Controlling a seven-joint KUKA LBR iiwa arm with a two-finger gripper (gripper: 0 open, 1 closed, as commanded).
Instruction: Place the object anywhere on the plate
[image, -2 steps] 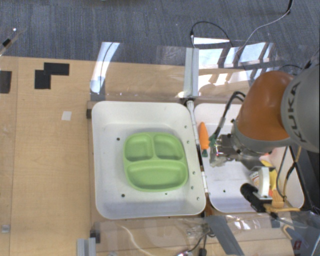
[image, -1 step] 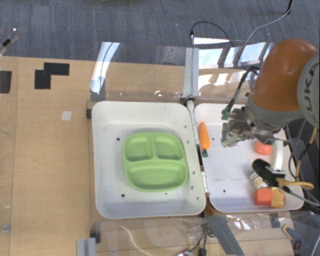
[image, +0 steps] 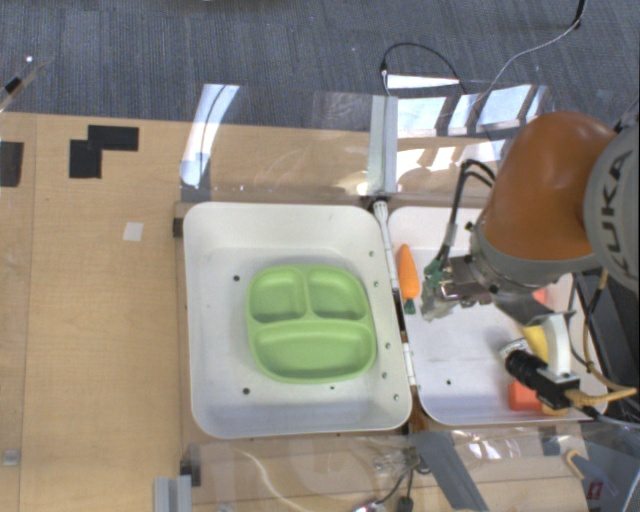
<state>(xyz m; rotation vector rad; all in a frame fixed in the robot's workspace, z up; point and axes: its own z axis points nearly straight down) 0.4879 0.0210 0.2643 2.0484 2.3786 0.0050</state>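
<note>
The carrot lies at the right bin's left wall, mid-frame. The end effector hovers just beside it; its opening cannot be told. Centre over the carrot, grip firmly, then lift clear of the wall toward the green plate.

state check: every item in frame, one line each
green plate: flat in left bin, nothing on it
carrot: lying at right bin's left edge, not on plate
gripper: low over right bin, just right of carrot; finger state unclear
orange block: in right bin, lower right, partly hidden
</note>
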